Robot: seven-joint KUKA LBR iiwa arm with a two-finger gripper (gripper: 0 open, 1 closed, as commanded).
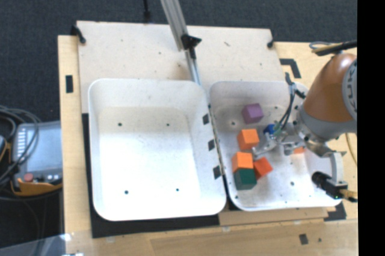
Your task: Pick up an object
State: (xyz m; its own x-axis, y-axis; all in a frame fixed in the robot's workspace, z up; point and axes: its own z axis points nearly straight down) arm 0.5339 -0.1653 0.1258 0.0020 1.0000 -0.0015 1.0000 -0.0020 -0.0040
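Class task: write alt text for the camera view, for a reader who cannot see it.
A grey-and-orange robot arm reaches into the right bin, its gripper among orange blocks, a green block and a purple block. The left bin sits alongside.

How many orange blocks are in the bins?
3, all in the right bin: one mid-bin, one atop the green block, one by the gripper. The arm may hide more.

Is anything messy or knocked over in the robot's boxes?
Nothing looks spilled or broken. The blocks sit loosely in the right bin: a purple block, orange blocks, a red-orange one lying askew, and a green block.
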